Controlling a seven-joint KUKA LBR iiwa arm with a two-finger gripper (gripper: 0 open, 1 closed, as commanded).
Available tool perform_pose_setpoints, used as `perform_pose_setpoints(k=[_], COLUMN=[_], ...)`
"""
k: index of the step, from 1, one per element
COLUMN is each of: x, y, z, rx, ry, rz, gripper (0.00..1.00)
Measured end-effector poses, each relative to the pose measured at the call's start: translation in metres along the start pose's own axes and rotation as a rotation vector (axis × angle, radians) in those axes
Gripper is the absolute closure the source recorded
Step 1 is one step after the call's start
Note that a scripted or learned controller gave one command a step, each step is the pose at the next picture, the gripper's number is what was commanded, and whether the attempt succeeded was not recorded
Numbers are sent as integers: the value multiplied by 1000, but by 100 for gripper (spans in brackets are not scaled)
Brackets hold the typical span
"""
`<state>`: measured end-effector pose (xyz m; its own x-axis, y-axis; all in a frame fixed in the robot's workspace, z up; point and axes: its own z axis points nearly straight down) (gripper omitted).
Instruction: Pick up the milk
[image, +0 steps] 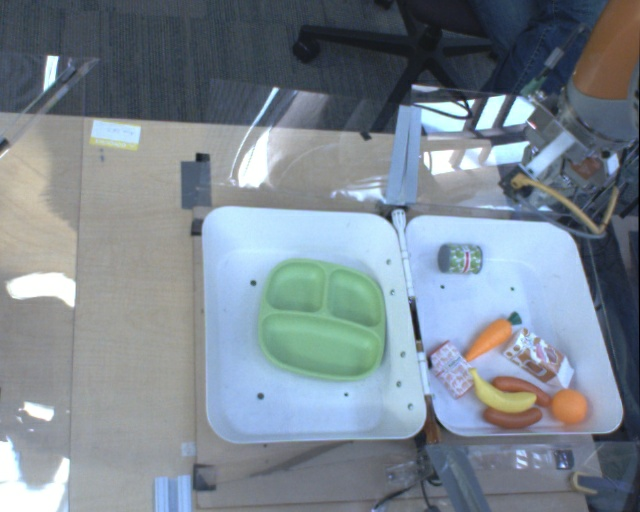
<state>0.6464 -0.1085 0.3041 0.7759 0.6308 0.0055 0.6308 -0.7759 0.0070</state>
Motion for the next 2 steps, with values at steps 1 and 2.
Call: perform_pose_setpoints(k=[1,2], x=[-74,-18], y=[38,-10], z=[11,43], rx=[2,5], ry=[-3,-5], rz=[323,414], gripper=[100,100])
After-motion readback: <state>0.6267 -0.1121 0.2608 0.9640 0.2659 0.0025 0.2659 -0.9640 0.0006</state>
